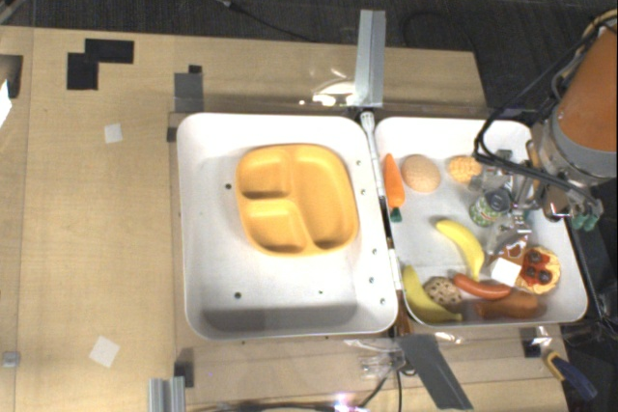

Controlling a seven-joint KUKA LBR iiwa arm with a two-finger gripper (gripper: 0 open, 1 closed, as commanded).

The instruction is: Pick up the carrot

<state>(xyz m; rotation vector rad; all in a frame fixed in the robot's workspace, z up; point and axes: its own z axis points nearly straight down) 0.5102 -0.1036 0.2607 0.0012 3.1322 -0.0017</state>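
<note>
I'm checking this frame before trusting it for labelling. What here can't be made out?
- Gripper: in the camera view its metal parts blur together over the right bin, so open or shut cannot be told.
- Small greenish item: partly covered by the gripper; identity unclear.
- Foods at the bin's lower right: overlapped and too small to name.
- Arm: cut off by the right edge.
- Carrot: plainly visible, lying against the bin's left wall.
</note>
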